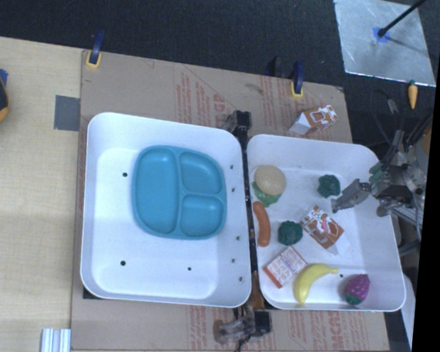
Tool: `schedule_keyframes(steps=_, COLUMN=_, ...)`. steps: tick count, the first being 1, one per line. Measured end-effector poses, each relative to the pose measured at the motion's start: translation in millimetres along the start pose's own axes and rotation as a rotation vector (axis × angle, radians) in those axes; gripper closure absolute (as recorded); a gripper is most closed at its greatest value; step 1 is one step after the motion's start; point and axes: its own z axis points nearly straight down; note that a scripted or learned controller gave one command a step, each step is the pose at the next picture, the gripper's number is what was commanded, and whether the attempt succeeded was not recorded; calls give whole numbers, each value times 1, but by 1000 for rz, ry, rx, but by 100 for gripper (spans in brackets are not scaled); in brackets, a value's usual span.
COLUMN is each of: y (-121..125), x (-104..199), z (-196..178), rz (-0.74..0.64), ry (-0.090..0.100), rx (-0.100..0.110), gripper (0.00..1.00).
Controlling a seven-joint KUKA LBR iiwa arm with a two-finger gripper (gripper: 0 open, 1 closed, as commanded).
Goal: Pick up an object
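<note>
Over the right bin's (385, 230) far edge my hand (355, 196) hangs low, whether clenched or released I cannot tell. Nothing is in it. The broccoli (329, 185) sits just beside it, the carton (322, 228) below, both loose and reachable.

A pale wooden counter (15, 213) carries a brown cardboard sheet (174, 89), pinned at its twelve o'clock edge by two clamps with yellow and blue handles (95, 49). Beyond lies dark carpet (181, 13), with a grey floor patch (384, 36) toward one o'clock.
</note>
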Motion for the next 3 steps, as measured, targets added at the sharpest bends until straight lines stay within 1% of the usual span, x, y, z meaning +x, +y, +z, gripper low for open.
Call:
schedule_keyframes(steps=1, y=-10, x=7, z=130, rz=0, ry=0, rx=1, gripper=0)
schedule_keyframes(steps=2, y=25, x=-66, z=79, rz=2, ry=-2, rx=-2, gripper=0)
schedule_keyframes(steps=3, y=134, x=-65, z=129, rz=2, ry=1, rx=0, gripper=0)
